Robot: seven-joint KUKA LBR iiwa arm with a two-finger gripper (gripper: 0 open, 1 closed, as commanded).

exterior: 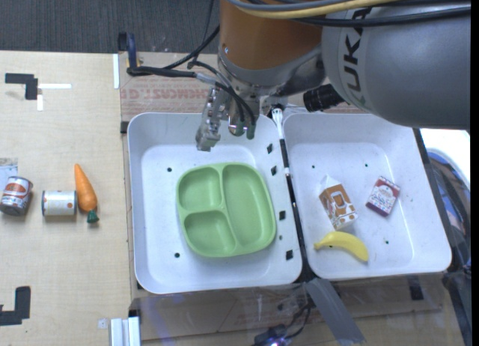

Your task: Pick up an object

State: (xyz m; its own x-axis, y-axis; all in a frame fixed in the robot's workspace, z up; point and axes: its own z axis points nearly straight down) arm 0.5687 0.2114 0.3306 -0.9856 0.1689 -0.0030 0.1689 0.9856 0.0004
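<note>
Green three-compartment plastic plate lies just below-right of the empty, slightly parted gripper over the left white bin.

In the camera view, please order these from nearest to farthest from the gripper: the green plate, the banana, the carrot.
Measured from the gripper:
1. Green plate, just below it in the left bin.
2. Carrot, on the bench to the left.
3. Banana, low in the right bin.

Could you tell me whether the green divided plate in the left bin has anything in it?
Empty. All three compartments of the green plate show bare green surface, and it lies flat in the left bin.
</note>
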